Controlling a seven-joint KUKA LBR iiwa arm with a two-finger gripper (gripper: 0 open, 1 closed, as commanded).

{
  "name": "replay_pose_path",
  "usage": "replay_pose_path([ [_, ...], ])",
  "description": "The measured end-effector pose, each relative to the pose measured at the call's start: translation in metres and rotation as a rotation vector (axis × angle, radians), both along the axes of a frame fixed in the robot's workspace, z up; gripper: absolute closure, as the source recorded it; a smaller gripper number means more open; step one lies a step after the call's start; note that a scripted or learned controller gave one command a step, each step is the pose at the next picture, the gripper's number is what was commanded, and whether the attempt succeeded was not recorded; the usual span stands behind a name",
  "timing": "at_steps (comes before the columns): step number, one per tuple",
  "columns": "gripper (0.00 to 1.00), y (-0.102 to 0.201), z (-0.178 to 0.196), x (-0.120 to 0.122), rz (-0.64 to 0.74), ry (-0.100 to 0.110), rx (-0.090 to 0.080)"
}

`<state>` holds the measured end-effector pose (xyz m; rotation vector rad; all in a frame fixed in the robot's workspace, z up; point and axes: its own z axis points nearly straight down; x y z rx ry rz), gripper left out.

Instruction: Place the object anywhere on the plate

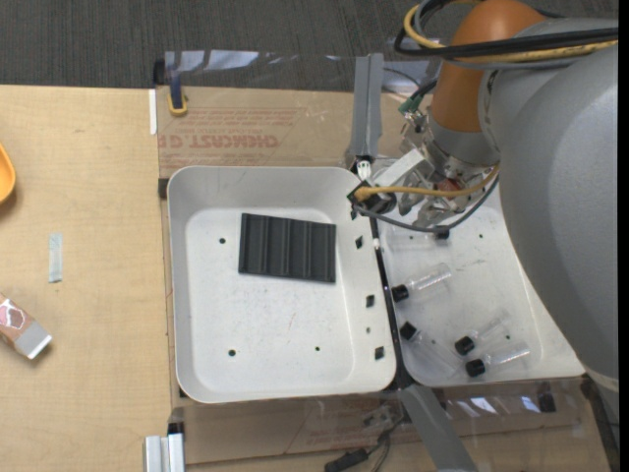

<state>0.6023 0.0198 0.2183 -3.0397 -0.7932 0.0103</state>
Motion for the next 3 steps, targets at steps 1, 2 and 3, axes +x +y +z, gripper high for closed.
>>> replay_pose_path([
  [1,1.0,0.077,-0.028,-0.027,0.158,0.0,0.001],
  [2,1.0,0.104,-0.041,0.048,0.72,-0.002,0.003],
  [3,1.0,0.176,-0.127,0.056,0.534,-0.004,0.002],
])
